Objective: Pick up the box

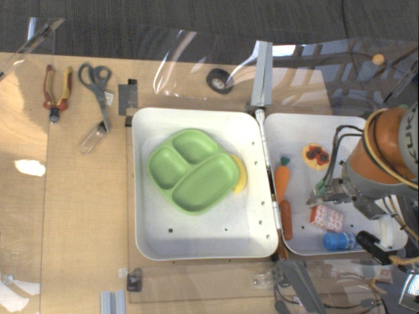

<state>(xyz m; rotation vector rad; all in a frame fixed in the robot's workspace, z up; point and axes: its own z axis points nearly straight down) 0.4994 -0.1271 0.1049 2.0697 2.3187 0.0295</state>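
The fingers [325, 193] are hanging low in the right bin [294, 126], at the lower right of the frame, directly above the upper edge of the box [327, 219]; their spread cannot be judged, since the wrist hardware is crowding them. The box, small and red-and-white, is lying flat and slightly skewed on the bin floor, not between the fingers. Risks are as follows. The blue bottle [338, 242] is lying just beside the box's lower edge, so a descent placed too low is likely to strike or pinch it instead. The box is sitting flat, so a shallow closing may be skating over its top face. The carrot [281, 182] and the red piece [286, 219] below it are lying to the left, near the bin's dividing wall, limiting room on that side. Open floor is showing above the box, toward the round patterned item [316, 155]. The left bin [147, 175] is carrying a green divided plate [194, 171].
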